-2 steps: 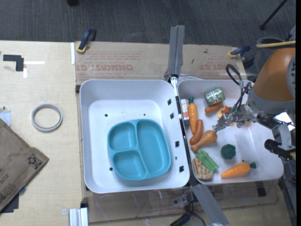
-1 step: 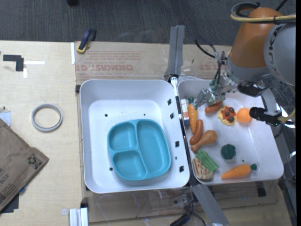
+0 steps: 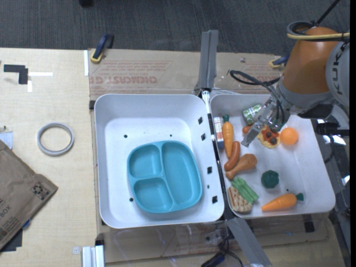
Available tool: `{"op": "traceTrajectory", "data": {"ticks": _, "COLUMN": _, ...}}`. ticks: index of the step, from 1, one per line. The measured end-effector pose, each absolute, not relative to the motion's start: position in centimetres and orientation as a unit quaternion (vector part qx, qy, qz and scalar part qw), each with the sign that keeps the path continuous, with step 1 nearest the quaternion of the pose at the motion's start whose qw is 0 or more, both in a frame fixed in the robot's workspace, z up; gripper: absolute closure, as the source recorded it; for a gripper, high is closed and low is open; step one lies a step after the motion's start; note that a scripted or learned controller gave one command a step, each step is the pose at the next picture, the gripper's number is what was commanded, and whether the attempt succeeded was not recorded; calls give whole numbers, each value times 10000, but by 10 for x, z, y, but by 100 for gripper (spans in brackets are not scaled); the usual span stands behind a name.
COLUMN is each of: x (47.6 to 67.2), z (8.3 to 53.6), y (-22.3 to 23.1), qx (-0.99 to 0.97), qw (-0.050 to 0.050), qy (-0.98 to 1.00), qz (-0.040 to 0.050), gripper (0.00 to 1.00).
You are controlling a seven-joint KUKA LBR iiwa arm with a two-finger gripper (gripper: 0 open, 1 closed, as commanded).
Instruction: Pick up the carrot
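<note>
hovering gripper [image 3: 257,132], finger state unclear. carrot [image 3: 282,202] well below fingers, near bin [image 3: 311,207] rim; looks light, rigid, slick plastic; grab across thick mid-body.

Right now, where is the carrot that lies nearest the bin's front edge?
That carrot lies in the right bin, at its front right corner, just below the dark green item and right of the sandwich toy.

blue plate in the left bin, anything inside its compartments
Nothing lies in the blue plate: all three compartments show bare. It sits flat on the floor of the left bin. Whatever may be under the plate is covered and cannot be seen.
</note>
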State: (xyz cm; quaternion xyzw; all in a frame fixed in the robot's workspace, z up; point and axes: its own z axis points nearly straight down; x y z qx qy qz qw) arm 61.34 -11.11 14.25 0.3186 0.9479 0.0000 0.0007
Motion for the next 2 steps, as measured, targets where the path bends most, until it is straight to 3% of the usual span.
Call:
{"op": "traceTrajectory", "data": {"ticks": 1, "x": 617, "z": 99, "y": -93, "qx": 3485, "qw": 1, "qy": 9373, "qz": 3, "gripper": 0}}
{"op": "traceTrajectory", "data": {"ticks": 2, "x": 617, "z": 99, "y": -93, "qx": 3489, "qw": 6, "qy": 9372, "qz": 3, "gripper": 0}}
